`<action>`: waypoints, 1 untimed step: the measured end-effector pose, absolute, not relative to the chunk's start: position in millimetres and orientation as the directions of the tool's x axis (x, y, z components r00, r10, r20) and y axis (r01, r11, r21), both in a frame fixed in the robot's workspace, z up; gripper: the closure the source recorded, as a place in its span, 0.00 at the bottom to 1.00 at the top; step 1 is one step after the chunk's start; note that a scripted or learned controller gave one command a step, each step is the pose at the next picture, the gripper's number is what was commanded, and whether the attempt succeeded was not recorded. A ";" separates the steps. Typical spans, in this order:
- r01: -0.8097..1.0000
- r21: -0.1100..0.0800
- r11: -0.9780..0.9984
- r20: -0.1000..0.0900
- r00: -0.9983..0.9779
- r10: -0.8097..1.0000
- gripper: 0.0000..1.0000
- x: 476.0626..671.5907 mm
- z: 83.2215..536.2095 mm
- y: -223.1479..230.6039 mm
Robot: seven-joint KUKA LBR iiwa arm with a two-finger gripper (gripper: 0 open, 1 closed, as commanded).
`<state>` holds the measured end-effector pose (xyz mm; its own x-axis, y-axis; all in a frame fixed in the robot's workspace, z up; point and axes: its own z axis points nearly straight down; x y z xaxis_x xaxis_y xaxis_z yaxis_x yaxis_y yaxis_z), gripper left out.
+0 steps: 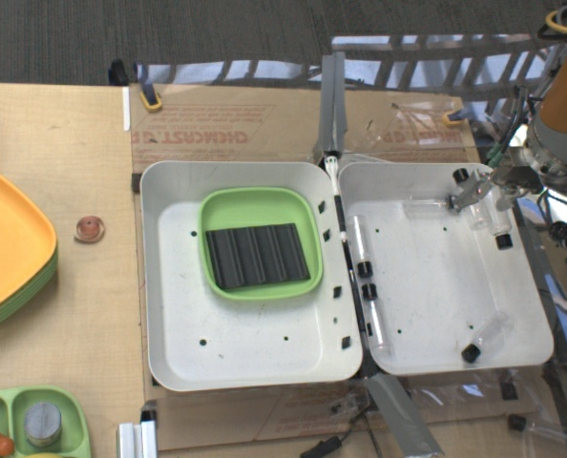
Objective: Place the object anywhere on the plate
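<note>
The bench [64, 160] carries two shallow white bins side by side. The left bin [169, 351] holds a green plate [260, 205] near its centre, and a dark ribbed slab [257, 255] lies flat on that plate, covering most of its floor. The right bin [436, 313] has a bare floor. At the bench's nine o'clock edge sits a stack of orange plates [11, 246], with a small reddish disc [90, 228] just beside it, and a compartment tray [26, 423] lies at seven o'clock.

The arm [560, 113] comes in at the two o'clock corner of the right bin, and the gripper [482, 197] hangs over that corner, well apart from the plate. Whether it is open or closed cannot be told from here; nothing can be made out in its grasp.

If the slab is the object meant, it already rests on the plate, so the task reads as finished or nearly so. The main risk, then, is another pass: a travel toward nine o'clock could catch the divider between the bins [346, 256] or the plate's raised rim, tilting the plate and sliding the slab off. A ribbed, flat piece also offers little edge to pinch, so a regrasp would likely slip.
</note>
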<state>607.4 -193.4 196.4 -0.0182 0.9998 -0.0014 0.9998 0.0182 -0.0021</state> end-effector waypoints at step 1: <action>1.000 -0.002 0.018 -0.001 -0.018 1.000 0.00 607.4 196.5 -193.4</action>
